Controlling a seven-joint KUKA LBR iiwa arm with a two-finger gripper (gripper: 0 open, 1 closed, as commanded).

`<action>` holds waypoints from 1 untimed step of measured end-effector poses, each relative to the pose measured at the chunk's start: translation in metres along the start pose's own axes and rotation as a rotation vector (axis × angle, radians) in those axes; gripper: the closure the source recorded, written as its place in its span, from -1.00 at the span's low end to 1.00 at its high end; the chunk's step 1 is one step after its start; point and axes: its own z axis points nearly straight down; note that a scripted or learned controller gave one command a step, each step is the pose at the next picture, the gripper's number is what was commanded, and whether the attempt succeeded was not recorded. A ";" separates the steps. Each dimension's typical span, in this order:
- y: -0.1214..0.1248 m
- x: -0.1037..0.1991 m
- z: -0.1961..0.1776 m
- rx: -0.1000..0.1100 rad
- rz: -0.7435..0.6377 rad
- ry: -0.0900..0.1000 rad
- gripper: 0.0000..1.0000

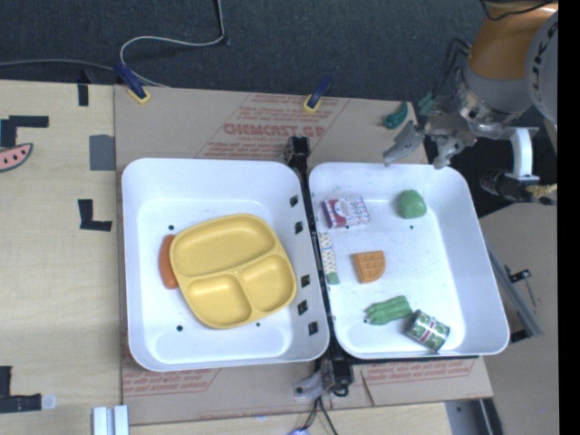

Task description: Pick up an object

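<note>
You are looking down on two white bins on the table. The tool (424, 146), fingers spread and pinching nothing, is hanging over the right bin's (480, 270) far rim at about one o'clock. Candidates are lying in that bin: a green ball (411, 204) nearest the tool, a waffle (369, 266) at centre, a can (426, 330) at five o'clock. The approach step is in hand; next, you would be lowering onto the ball.

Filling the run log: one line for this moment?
gripper: open, above right bin's far rim | holding: nothing | nearest: green ball | pick: not yet done
</note>
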 end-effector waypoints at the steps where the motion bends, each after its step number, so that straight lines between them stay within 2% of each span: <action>1: 0.016 0.004 0.139 0.003 0.000 0.001 -1.00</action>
